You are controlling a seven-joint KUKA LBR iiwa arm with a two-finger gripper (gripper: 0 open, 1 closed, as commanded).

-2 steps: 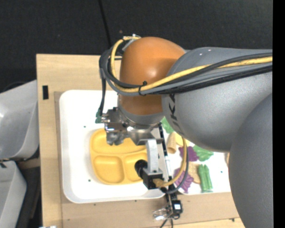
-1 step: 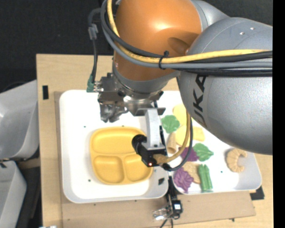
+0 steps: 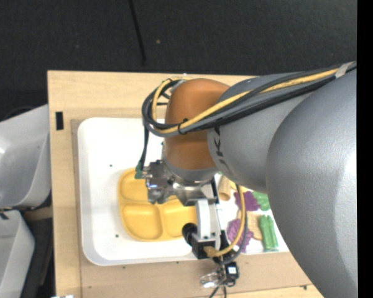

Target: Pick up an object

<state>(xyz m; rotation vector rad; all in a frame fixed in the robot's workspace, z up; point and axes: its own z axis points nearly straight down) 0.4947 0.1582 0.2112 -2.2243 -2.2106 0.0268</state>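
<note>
A yellow divided dish [image 3: 143,219] lies in the left white bin [image 3: 96,166], towards its near right side. My gripper [image 3: 168,194] hangs straight down over the dish's right part, and the orange wrist band and grey wrist body hide most of it from above. Whether it touches the dish cannot be told. A purple grape-like toy [image 3: 238,230] and a green ridged toy [image 3: 268,233] lie to the right of the gripper, in the other bin, partly behind the arm's cables.
The big grey arm covers the right bin and the upper right of the view. Another purple and green piece [image 3: 256,200] peeks out under the arm. Wooden bench edge [image 3: 65,185] runs along the left of the bin.
</note>
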